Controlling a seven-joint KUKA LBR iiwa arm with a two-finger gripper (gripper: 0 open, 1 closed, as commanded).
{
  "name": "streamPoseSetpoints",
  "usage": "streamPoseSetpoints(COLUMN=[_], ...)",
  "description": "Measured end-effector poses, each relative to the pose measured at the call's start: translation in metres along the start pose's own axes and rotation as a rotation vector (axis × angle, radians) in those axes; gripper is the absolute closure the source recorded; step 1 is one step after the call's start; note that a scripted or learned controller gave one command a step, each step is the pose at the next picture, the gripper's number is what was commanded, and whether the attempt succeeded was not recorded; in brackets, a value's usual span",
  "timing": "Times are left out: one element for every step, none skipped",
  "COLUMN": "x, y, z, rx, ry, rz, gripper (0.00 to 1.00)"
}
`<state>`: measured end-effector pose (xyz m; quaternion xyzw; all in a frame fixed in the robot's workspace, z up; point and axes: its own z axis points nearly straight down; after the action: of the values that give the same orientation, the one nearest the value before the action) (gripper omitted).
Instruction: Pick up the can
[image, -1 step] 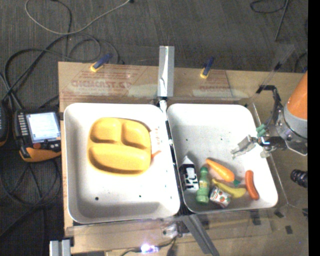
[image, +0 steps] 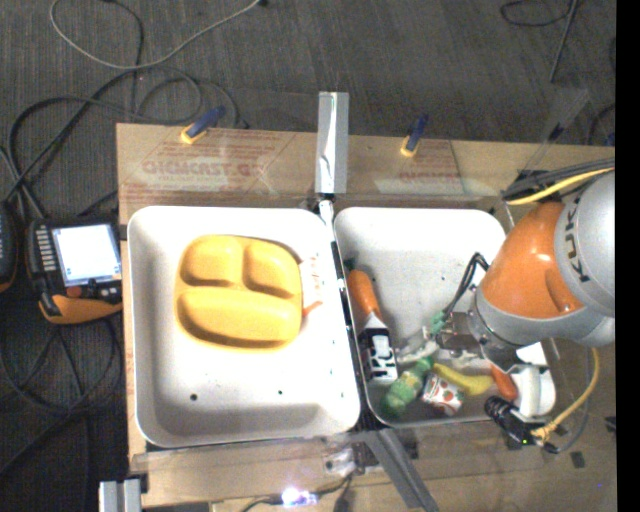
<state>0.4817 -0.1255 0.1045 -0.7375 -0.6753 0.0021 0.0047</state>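
the grey arm with the orange band (image: 535, 265) comes in from the right and bends down over the right shallow white bin (image: 420, 235). its end effector (image: 452, 335) is low inside this bin, just above the pile of things in the front part. it is dark and partly covered by the wrist, so i cannot tell if it is open or closed, and i see nothing clearly held in it.

the small can with red and white label (image: 441, 395) lies on its side near the front wall of the right bin, a little below and to the left of the end effector. just beside it on the right is a yellow banana-shaped toy (image: 465, 380), and on the left a green round object (image: 403, 390). a black and white bottle (image: 378, 350) lies near the bin's left wall, and an orange carrot-shaped toy (image: 362, 293) lies just behind it, touching or almost touching. a white cup-like object (image: 532, 388) is in the front right corner, under the arm.

the left shallow white bin (image: 160, 400) holds a yellow plastic tray with three compartments (image: 240, 290), lying flat in the back half. both bins stand side by side on the brown worktop (image: 210, 165). a handheld control pad with a lit screen (image: 82, 255) lies on the floor to the left of the worktop, with cables around.
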Motion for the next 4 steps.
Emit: streamPoseSetpoints(x=[0.015,-0.040,-0.027,-0.025], y=[-0.001,0.060,0.136,0.191], z=[0.012,0.015,0.014,0.015], rx=[-0.007,-0.020,-0.019,-0.013], ry=[-0.007,-0.003,-0.009,-0.008], rz=[0.024,0.026,0.067,0.121], gripper=[0.00,0.00,0.00,0.00])
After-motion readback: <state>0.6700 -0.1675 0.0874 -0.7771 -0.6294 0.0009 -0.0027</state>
